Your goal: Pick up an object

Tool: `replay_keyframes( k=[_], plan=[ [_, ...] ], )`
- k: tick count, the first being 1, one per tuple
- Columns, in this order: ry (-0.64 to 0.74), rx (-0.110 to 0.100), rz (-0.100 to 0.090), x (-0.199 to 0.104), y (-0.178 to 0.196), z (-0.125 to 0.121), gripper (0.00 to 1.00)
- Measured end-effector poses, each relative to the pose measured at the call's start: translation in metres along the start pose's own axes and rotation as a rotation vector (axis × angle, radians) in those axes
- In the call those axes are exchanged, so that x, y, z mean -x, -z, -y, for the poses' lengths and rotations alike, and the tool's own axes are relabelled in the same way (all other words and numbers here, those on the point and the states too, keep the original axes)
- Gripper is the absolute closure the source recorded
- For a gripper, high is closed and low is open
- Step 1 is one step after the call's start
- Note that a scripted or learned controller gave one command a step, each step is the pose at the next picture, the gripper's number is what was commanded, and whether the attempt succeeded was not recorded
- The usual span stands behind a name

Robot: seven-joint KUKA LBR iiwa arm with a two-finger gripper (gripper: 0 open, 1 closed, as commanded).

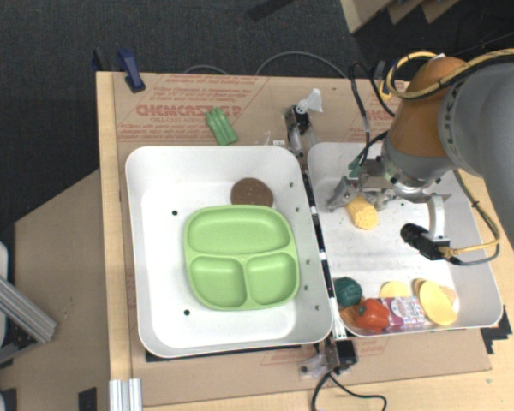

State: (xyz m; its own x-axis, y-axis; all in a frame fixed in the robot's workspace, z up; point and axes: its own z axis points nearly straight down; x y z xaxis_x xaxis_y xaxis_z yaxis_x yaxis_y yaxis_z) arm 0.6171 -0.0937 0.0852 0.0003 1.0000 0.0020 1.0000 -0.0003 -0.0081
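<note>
Gripper (366,197) poised directly above yellow corn piece (365,216) in right bin (471,315), evidently for pickup; jaws' state indeterminable, probably obscured by wrist.

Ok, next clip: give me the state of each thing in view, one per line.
Gripper: low in the right bin, over the yellow corn; grasp unclear.
Yellow corn: lying on the right bin floor.
Green divided plate: flat in the left bin, right side up.
Brown round piece: lying beside the plate's far edge.
Toy food pile: heaped in the right bin's near corner.
</note>
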Motion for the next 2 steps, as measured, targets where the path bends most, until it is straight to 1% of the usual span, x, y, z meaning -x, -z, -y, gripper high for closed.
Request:
replay_keyframes(
  k=[1,2],
  plan=[
    [0.000,0.009,0.002,0.001,0.014,-0.002,1.00],
    [0.013,0.019,-0.004,-0.115,0.106,-0.009,1.00]
  ],
)
